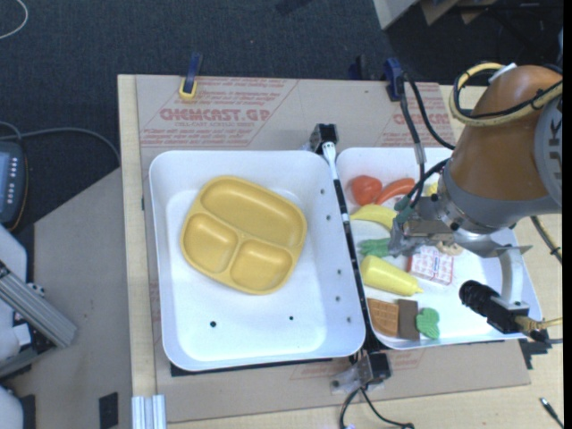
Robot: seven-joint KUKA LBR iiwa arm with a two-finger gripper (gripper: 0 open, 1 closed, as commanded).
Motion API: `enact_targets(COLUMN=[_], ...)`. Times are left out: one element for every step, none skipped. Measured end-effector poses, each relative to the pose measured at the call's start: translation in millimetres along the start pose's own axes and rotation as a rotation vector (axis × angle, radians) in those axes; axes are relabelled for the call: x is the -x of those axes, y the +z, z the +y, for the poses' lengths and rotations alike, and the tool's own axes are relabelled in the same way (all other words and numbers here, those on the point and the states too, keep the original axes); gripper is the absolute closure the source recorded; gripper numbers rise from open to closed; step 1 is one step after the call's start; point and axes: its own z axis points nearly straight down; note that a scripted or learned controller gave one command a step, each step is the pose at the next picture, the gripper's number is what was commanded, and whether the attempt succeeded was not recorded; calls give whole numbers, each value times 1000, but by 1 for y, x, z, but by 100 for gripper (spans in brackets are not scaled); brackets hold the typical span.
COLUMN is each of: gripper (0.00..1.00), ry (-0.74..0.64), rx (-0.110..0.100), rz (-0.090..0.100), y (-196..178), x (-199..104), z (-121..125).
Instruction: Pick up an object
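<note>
My gripper (404, 231) hung over the right bin (465, 333), yellow corn (390, 276) at six o'clock. Whether it was spread, I couldn't tell.

The right bin (536, 315) holds small toy foods: an orange-red piece (365, 189) at the far end, a yellow banana (375, 214), a yellow wedge (390, 276), a pink-patterned packet (433, 265), and a brown waffle-like block (384, 315) beside something green (427, 323), possibly broccoli.

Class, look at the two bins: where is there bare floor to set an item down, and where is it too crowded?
Left bin: bare floor in front of the yellow tray, down to the near wall, and a strip along its left. Right bin: crowded with the gripper, banana, corn and waffle.
</note>
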Motion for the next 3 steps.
enact_targets(gripper=[100,100,100], ry=[4,9,6], rx=[-2,-3,3], rz=[-1,-2,-3], y=[6,19,8], x=[-24,-13,-18], z=[1,0,5])
